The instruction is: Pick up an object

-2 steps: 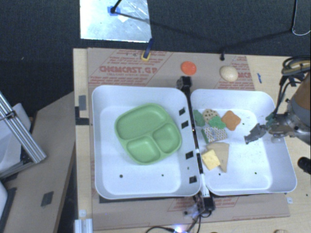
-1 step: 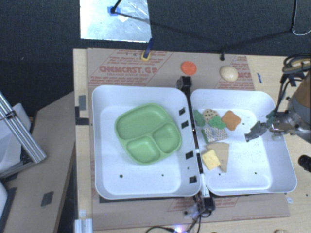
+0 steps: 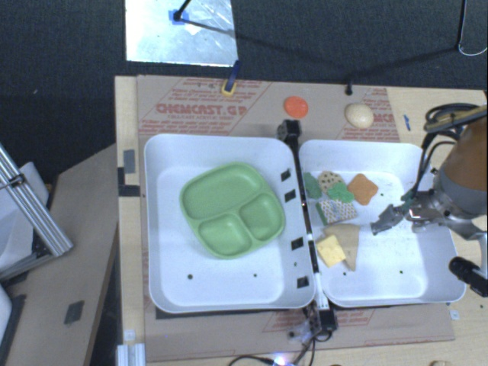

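Objects for picking lie clustered at the left side of the right bin (image 3: 396,284): an orange piece (image 3: 364,188), a patterned block (image 3: 336,209), a green piece (image 3: 312,184), a yellow piece (image 3: 331,250) on a tan wedge (image 3: 349,242). The tool (image 3: 385,221) sits low over the bin floor, just right of the cluster, holding nothing; whether its fingers are apart cannot be told. The left bin (image 3: 164,280) holds a green divided tray (image 3: 232,210). Both bins rest on a cardboard sheet (image 3: 198,107) on the tabletop (image 3: 126,113); dark carpet (image 3: 53,67) lies beyond.

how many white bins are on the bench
2. The left bin holds a green divided plate; the right bin holds a cluster of small objects near its left wall.
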Available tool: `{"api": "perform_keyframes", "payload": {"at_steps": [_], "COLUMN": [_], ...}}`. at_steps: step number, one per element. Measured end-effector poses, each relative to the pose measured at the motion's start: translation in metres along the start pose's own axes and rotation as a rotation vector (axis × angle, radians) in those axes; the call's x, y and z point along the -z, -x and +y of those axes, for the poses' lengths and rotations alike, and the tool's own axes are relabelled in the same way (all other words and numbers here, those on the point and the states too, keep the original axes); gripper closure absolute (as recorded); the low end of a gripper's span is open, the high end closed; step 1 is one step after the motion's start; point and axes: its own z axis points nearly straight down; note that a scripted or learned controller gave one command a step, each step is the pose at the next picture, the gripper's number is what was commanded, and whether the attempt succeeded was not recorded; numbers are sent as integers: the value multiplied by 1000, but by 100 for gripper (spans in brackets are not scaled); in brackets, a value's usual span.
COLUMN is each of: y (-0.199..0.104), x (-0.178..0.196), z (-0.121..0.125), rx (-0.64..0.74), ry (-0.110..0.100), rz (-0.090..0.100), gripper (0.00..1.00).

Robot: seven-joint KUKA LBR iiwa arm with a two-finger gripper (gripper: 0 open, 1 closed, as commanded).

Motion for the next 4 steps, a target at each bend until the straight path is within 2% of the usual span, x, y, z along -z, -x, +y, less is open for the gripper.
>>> {"api": "perform_keyframes", "payload": {"at_steps": [1,2,3,4], "y": [-1,-1,0,-9], "x": [-56,-96,-83,-23], "z": [10,11,13,15], "rx": [-1,-1,0,3], "ry": [-1,3,10,9], "rz": [0,2,-2,-3], "gripper": [0,0,100,100]}}
